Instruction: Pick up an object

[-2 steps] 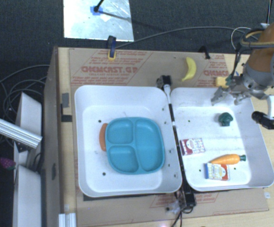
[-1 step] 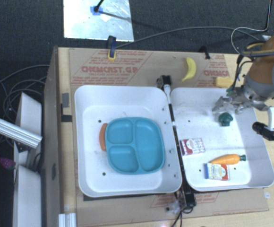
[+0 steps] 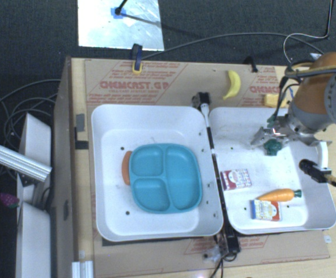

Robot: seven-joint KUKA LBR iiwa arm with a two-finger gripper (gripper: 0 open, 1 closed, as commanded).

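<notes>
The claw (image 3: 270, 136) hangs low over the upper part of the right bin (image 3: 324, 213), its metal fingers spread, with a small dark-green object (image 3: 272, 147) just beneath its tips but not visibly pinched. Nearer the front of that bin lie a red-and-white packet (image 3: 236, 179), a carrot (image 3: 279, 194) and a small carton (image 3: 266, 209). The left bin (image 3: 107, 126) holds a blue divided plate (image 3: 164, 176) with an orange piece (image 3: 125, 167) at its left edge, and a banana (image 3: 233, 84) rests on the bench (image 3: 156, 80) behind.
</notes>
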